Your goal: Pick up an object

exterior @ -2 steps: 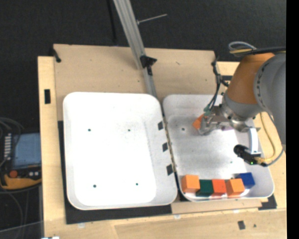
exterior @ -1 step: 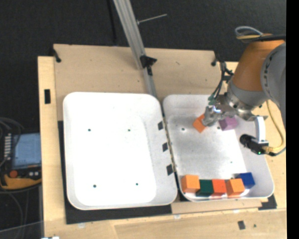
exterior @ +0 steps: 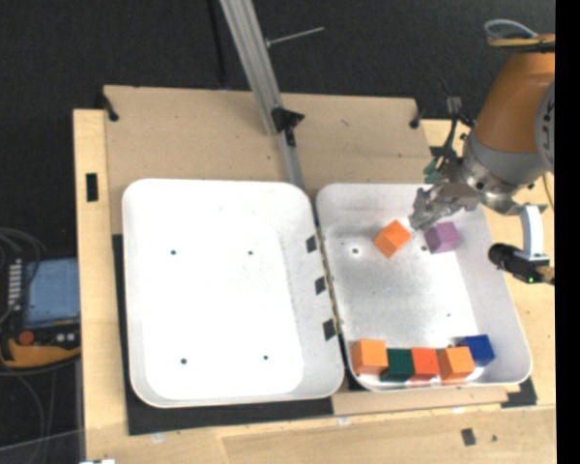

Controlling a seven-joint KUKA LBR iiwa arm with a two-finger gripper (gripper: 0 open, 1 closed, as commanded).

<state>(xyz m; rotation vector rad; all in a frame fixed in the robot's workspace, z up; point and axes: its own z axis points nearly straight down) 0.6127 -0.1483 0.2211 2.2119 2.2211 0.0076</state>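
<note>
The right bin (exterior: 483, 288) lies under the gripper (exterior: 427, 211), whose state I cannot tell. An orange cube (exterior: 392, 238) sits just left of it, a purple cube (exterior: 444, 236) just beside it. Five blocks (exterior: 420, 361) line the near wall, well apart. The left bin (exterior: 217, 288) lies farther left.

A blue box (exterior: 53, 291) with cables (exterior: 2, 259) sits left of the bench (exterior: 95, 259).
</note>
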